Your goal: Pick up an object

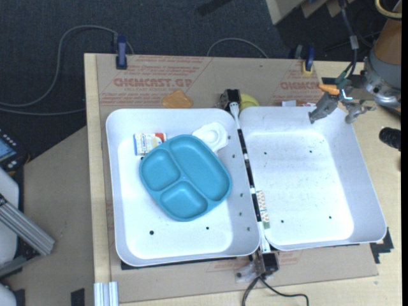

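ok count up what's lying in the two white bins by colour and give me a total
Blue: 1, the divided plate in the left bin.
White: 1, a small lid-like piece tucked at the plate's upper right edge.
White with red and blue print: 1, a small packet at the plate's upper left.
Right bin: 0.
Total: 3

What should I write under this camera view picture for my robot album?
Robot end effector hovers over the right bin while a blue divided plate waits in the left bin.
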